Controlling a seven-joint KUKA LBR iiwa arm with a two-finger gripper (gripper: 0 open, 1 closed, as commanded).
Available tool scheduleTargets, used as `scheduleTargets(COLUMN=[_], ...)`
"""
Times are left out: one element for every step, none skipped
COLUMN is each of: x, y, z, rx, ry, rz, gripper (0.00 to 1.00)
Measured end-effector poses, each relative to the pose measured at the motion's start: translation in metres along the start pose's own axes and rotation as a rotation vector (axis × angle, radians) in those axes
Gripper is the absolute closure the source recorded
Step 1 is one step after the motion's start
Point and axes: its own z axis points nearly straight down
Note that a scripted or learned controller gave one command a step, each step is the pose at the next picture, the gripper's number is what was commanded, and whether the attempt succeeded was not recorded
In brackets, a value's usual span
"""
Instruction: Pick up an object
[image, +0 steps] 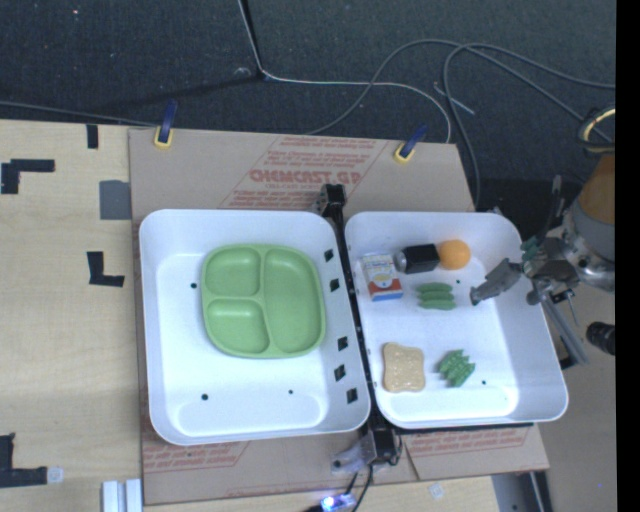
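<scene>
The right bin (530, 390) holds several small items: an orange ball (455, 253), a black cylinder (418, 258), a small red, white and blue carton (380, 276), a green pod (435, 296), a slice of toast (404, 367) and a leafy green piece (457, 368). My gripper (512, 292) hangs over the bin's right side, just right of the green pod and below right of the orange ball. Its fingers are spread open with nothing between them; one dark finger (488, 285) points left toward the pod.
The left bin (165, 330) holds a green divided plate (265, 300). Black clips run along the seam between the bins. Cables lie on the dark cloth at the back. The arm's grey body stands beyond the right bin's edge.
</scene>
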Motion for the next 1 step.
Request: scheduleTargets(x=[0.0001], y=[0.002], z=[-0.0043], rx=[-0.009], ry=[-0.002], rz=[-0.002], gripper=[0.0])
